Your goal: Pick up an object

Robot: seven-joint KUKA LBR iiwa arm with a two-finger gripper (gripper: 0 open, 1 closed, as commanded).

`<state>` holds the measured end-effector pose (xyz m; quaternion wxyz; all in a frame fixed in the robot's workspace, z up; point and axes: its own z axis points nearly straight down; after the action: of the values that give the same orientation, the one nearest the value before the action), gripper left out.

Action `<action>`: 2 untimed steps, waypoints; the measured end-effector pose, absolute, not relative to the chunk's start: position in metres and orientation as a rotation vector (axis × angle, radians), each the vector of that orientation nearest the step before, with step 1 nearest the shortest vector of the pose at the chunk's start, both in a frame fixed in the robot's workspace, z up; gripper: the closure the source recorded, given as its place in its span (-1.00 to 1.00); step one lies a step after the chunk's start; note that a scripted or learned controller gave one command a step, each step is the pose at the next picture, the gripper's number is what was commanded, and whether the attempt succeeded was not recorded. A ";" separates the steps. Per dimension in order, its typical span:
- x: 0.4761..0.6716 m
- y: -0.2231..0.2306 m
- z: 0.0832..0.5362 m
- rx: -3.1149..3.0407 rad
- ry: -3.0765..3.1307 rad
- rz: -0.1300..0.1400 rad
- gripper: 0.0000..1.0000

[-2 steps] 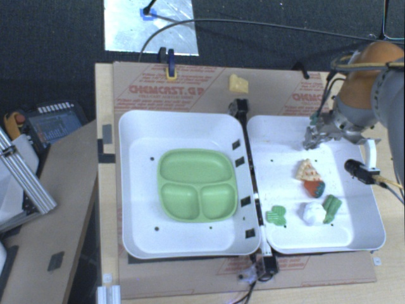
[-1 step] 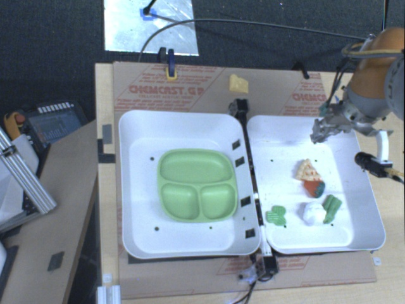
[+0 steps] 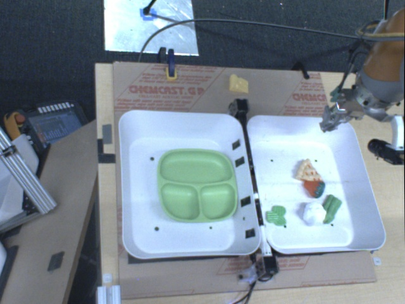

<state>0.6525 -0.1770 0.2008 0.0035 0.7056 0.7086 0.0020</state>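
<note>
While the counter [image 3: 107, 170] spreads widest beneath everything, two shallow white bins sit on it side by side, touching along a dark central seam. One left bin [image 3: 136, 138] holds a single green divided plate [image 3: 195, 185] with three compartments, lying flat near the bin's middle. One right bin [image 3: 354, 233] carries five small objects, all in its lower half. One grey arm [image 3: 383, 75] with its orange band reaches in from the right, and its end effector [image 3: 330, 120] hangs over the upper right corner of the right bin, well apart from the objects; nothing is seen between its tips, and whether they are spread or pressed together cannot be told at this size. Among the objects, one white lump [image 3: 311, 213] lies toward the bin's lower right, with one dark green piece [image 3: 331, 206] just beside it on the right. One yellow-orange wedge [image 3: 307, 168] lies above them, with one red and dark rounded piece [image 3: 314, 187] touching its lower edge. One light green piece [image 3: 276, 216] sits apart near the bin's left wall. Beyond the bins, one small yellow block [image 3: 238, 83] rests on the cardboard sheet [image 3: 190, 81].
</note>
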 end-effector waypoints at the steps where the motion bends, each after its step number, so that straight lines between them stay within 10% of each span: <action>1: 0.648 -0.115 0.202 2.211 2.232 0.004 1.00; 2: 0.637 -0.072 0.210 2.212 2.231 0.003 1.00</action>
<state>0.6374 -0.0723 0.2098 -0.0003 0.7040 0.7102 0.0010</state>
